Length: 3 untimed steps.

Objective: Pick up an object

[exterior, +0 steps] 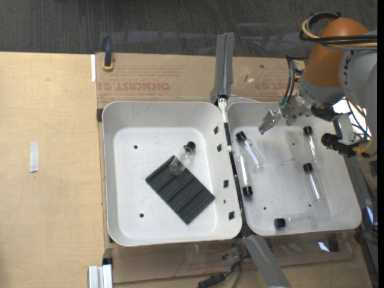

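Tubes of clear plastic with black caps lie scattered in the right bin (354, 206): one (294, 221) along its near wall, one (311, 179) right of centre, one (249, 149) toward its left wall. They look light, stiff and slick, likely to roll; the mid-body seems the best hold. Left of that bin, the left bin (111, 179) holds a ribbed dark panel (180, 190). At the right bin's far edge hovers the hand (273, 119), seemingly holding nothing; its spread I cannot tell. Beyond the surface lies cardboard (162, 77), then grey carpet.
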Tool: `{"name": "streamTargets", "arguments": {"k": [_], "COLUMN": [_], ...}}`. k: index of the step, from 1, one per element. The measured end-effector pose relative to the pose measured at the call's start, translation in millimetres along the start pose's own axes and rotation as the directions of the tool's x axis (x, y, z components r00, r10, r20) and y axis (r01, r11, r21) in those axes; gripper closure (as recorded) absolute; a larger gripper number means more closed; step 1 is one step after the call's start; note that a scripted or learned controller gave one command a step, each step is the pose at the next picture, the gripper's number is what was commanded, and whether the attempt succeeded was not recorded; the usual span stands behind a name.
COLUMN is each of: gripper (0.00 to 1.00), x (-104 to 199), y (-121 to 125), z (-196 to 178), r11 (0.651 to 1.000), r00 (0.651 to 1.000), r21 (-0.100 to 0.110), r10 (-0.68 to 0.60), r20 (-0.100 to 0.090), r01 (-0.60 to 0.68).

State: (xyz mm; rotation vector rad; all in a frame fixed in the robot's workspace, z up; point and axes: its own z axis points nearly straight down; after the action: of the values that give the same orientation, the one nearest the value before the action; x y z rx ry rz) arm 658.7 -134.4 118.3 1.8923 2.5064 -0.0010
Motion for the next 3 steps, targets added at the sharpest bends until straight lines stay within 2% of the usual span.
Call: {"name": "streamTargets", "arguments": {"k": [1,2,3], "gripper": [0.00,0.00,0.00], "x": [-48.1,-57.9,-43.0], "y": [-79.4,-100.1,-155.4], "z": [-0.1,24.9,26.8], "r11": [1.000,0.998,0.996], "r00": [1.000,0.998,0.996], "r21": [-0.007,-0.005,-0.001], "r10": [-0.014,-0.055,-0.090], "r20": [0.005,-0.004,-0.007], "r01": [0.014,0.055,0.090]}}
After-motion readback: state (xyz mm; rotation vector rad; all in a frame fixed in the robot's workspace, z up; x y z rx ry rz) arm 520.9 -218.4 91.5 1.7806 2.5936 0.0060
